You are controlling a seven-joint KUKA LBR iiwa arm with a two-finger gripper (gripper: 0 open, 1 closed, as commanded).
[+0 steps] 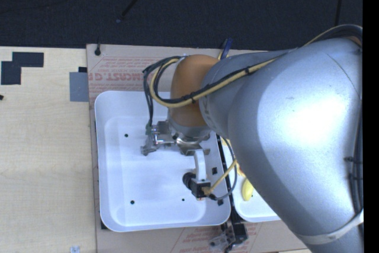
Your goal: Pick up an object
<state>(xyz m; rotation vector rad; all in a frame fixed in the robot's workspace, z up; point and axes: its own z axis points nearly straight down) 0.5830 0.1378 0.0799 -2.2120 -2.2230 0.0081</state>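
Observation:
My gripper (153,141) hangs over the middle of the left white bin (112,186), below the orange band (189,89) of the arm. It looks metallic and points toward the bin's left side. No object shows between it and the bin floor. A small yellow object (246,190) lies in the right bin (260,213), mostly hidden by the arm.
The big grey arm (296,139) covers most of the right bin and the right of the view. The bins rest on a brown cardboard sheet (118,71). A small dark metal piece (232,236) lies on it at the front. Pale wooden bench (41,157) spreads left.

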